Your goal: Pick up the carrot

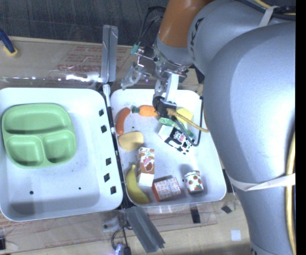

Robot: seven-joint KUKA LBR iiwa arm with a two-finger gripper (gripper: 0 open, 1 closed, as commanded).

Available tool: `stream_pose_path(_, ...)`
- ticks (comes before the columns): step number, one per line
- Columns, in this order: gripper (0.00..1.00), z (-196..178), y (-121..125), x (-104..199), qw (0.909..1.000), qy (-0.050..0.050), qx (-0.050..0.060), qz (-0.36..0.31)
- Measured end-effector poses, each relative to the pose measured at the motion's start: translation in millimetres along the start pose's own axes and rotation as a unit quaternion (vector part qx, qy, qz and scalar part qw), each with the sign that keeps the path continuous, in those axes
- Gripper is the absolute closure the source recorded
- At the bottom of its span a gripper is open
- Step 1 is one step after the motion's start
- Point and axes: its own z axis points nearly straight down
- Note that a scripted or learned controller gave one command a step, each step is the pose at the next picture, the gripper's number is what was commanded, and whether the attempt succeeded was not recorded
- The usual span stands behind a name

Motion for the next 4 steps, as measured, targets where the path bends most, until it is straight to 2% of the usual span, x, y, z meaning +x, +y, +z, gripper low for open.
stream_pose_path(1, 0.0, 24.8, -18.5, 48.8, 0.999, 0.0, 0.002, 0.045)
stream_pose_path(2, 0.0, 48.8, -2.3, 5.3, 1.0, 0.0, 0.002, -0.008)
stream_pose_path(3, 0.0, 147.2, 22.4, -58.6, 0.9986, 0.001, -0.001, -0.054)
stream_pose_path(4, 1.0, 138.5, 20.9, -59.5, 0.9985, 0.0, 0.004, -0.055)
